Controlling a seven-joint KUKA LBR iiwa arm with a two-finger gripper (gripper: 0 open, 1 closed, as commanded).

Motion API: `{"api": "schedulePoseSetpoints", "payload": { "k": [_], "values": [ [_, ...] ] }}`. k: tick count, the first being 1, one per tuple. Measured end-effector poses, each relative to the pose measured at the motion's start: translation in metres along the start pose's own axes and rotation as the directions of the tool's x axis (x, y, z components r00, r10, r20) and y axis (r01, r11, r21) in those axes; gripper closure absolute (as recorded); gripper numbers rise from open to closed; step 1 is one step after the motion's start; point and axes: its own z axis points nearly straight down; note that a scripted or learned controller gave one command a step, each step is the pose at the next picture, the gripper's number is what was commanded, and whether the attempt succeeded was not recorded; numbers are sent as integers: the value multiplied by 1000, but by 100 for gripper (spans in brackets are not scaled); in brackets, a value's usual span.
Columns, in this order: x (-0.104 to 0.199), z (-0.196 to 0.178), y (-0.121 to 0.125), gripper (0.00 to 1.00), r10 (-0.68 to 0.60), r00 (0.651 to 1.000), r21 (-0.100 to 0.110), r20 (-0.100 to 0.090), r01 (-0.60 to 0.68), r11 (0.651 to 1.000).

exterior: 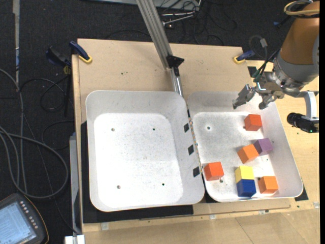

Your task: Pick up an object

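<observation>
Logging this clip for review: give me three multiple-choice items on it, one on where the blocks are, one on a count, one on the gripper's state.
1. Where do the blocks lie?
A. left bin
B. right bin
C. bench

2. How many orange blocks?
A. two
B. four
C. six

3. The gripper is
A. shut on a block
B. open, holding nothing
C. resting in the left bin

Key: 1 B, all blocks sit in the right bin. 2 B, orange blocks at and; the others are purple, yellow and blue. 3 B, the gripper hangs over the right bin's far edge, fingers spread, nothing between them.
</observation>
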Motion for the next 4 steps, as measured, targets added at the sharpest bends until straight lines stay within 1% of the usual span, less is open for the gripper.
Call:
{"api": "schedulePoseSetpoints", "payload": {
  "k": [1, 2, 3, 4],
  "values": [
    [0, -3, 0, 0, -1, 1000, -4, 1, 1, 1000],
    [8, 58, 5, 0, -2, 1000, 1, 0, 2, 1000],
    [4, 102, 6, 0, 2, 1000, -1, 1, -2, 1000],
    [5, 136, 5, 0, 1, 1000, -1, 1, -1, 1000]
  ]
}}
